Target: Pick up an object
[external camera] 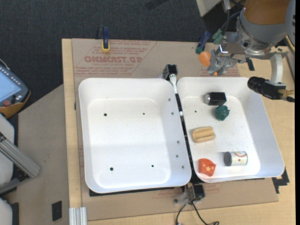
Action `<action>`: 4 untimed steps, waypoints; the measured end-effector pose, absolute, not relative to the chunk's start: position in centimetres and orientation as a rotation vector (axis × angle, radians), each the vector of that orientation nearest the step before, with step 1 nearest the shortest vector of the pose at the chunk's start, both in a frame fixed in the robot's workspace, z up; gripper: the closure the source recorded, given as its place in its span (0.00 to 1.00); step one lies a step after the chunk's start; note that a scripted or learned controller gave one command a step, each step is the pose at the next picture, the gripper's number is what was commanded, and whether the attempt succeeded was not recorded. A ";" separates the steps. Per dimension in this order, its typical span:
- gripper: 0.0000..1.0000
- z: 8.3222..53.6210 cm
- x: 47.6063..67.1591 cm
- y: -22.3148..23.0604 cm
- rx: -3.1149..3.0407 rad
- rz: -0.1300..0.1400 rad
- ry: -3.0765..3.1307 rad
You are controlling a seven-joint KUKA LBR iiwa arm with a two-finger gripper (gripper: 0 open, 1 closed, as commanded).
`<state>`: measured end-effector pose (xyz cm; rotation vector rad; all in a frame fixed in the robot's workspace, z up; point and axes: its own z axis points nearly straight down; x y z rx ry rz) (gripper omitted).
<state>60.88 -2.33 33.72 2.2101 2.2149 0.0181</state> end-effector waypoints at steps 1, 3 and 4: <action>1.00 32.3 55.6 -5.7 2.228 -0.005 2.218; 1.00 30.4 49.7 0.4 2.217 -0.001 2.231; 1.00 41.5 56.0 5.8 2.205 0.021 2.222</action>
